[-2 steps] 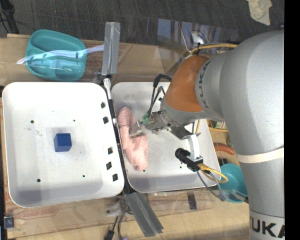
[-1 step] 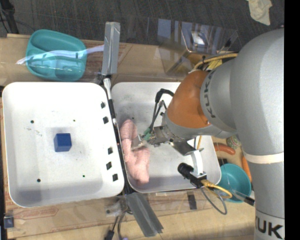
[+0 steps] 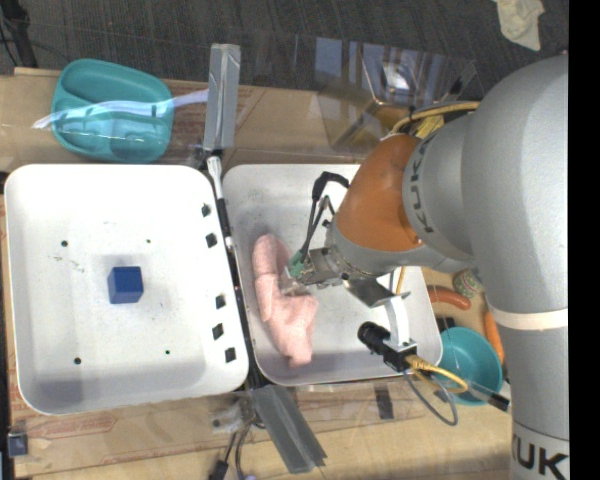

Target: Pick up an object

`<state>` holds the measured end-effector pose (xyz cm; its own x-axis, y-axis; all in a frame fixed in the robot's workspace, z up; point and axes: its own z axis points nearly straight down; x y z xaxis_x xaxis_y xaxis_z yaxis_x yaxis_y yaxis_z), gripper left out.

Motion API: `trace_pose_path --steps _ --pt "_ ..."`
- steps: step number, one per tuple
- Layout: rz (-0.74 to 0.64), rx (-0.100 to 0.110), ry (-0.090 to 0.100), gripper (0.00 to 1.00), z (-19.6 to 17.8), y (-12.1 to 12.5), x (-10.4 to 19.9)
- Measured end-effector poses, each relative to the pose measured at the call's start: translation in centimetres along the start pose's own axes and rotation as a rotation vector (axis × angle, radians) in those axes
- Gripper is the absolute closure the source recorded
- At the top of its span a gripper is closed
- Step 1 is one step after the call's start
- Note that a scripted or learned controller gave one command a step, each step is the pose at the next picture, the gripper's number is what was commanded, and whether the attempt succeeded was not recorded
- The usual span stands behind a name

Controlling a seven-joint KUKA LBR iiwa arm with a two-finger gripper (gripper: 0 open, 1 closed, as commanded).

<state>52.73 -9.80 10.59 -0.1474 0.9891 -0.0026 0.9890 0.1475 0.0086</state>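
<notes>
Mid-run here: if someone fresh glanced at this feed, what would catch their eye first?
The big grey arm with its orange band dominates the right side, bending down over the right bin. Under its gripper lies a pale pink soft object along that bin's left side. In the left bin, a small blue cube sits alone, and a teal scoop-like container rests on the bench behind it.

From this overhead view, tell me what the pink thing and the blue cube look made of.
Pink object: probably soft rubber or foam, matte, going by its lumpy, sagging outline. Blue cube: rigid, likely painted wood or plastic, with crisp edges and flat, even colour. Neither can be settled by sight.
</notes>
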Motion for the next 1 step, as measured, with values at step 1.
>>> trace_pose_path --steps 1 --pt "0.001 0.0 -0.001 0.0 -0.01 -0.02 -0.07"
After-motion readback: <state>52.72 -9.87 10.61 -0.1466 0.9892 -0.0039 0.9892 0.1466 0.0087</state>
